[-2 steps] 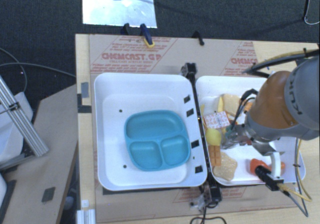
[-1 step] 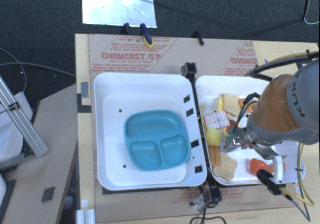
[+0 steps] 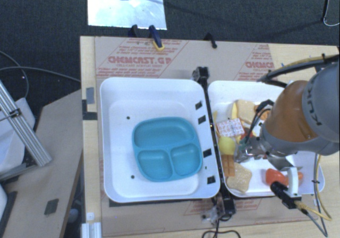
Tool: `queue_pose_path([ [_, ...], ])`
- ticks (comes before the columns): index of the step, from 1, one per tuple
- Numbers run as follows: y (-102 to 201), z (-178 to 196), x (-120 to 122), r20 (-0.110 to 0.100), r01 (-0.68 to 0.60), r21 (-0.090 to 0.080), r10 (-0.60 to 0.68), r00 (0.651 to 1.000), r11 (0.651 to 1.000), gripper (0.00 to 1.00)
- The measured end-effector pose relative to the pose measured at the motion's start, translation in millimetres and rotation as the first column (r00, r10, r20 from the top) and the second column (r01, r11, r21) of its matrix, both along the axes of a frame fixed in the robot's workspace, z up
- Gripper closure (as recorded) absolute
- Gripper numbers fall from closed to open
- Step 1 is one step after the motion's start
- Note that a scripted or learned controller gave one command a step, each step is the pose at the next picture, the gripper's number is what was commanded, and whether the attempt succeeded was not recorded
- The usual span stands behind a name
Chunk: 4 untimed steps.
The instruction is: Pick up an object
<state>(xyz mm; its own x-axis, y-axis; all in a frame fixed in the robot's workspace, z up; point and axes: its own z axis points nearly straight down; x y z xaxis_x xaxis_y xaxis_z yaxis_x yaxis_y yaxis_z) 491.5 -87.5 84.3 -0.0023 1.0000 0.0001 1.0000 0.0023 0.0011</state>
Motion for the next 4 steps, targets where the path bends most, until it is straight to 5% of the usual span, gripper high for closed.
queue_pose_path([
  [1,5,0,-4,0.003,0.003,-0.001,-0.003,1.0,1.0,0.0],
  [2,3,160,21,0.014,-0.004,-0.003,0.004,1.0,1.0,0.0],
  [3,89,98,21,-0.003,-0.007,0.002,0.007,1.0,1.0,0.0],
  [4,86,110,22,0.002,-0.005,0.0,0.005,1.0,1.0,1.0],
])
